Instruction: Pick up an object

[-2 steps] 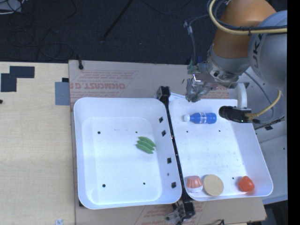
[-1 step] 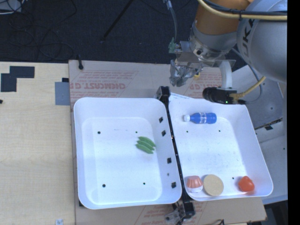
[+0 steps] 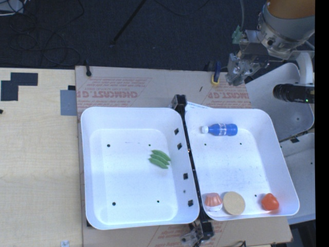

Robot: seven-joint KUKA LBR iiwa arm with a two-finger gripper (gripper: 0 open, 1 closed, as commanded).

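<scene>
My claw [image 3: 237, 72] hangs in the upper right of the frame, above the cardboard sheet [image 3: 128, 89] behind the two bins and clear of both. It reads as a dark, cluttered knot of metal and cable against the dark floor, and I cannot tell how my fingers stand or whether anything sits between them. My orange band [image 3: 290, 1] is cut off by the top edge of the frame.

The left white bin [image 3: 90, 138] holds a small green pod-shaped piece [image 3: 160, 159], lying right of the bin's centre, near the divider; it looks like two or three pods together, but it is too small for me to be sure.

In the right white bin [image 3: 280, 153], a small clear plastic bottle with a blue label and white cap [image 3: 220, 129] lies on its side near the upper left corner, cap pointing left. Along the bottom wall sit three things: a rounded pink-and-white item [image 3: 213, 201] whose shape I cannot make out, a flat tan disc [image 3: 234, 203] touching it on its right, and, well apart toward the lower right corner, a rounded orange-red object [image 3: 269, 202].
</scene>
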